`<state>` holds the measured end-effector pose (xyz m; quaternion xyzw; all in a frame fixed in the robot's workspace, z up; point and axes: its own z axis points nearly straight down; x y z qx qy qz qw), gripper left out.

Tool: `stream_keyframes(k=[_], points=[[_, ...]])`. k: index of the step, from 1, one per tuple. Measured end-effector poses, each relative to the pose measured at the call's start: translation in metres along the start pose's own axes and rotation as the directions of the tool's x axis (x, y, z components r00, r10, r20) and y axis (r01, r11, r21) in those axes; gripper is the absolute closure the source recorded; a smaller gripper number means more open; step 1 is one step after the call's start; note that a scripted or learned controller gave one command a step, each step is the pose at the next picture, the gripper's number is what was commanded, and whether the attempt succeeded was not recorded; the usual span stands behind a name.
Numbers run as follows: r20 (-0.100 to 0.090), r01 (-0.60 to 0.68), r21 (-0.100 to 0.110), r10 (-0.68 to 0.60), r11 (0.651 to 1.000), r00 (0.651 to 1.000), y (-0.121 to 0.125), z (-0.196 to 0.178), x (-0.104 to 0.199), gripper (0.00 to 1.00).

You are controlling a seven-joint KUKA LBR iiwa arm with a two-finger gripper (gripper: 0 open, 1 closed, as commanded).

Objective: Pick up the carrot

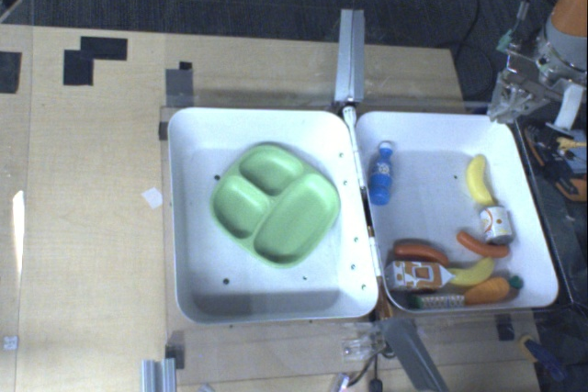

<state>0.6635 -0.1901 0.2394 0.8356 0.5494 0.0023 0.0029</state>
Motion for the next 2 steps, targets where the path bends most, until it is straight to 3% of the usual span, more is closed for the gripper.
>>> stream_keyframes(k=[1,2], points=[[0.001,-0.038,0.006,0.038,0.999,0.999,-0.023,-0.013,-0.015,1.00],[-0.001,0.286,0.001,-0.286,0.958,0.958,-0.008,0.012,0.037,1.00]])
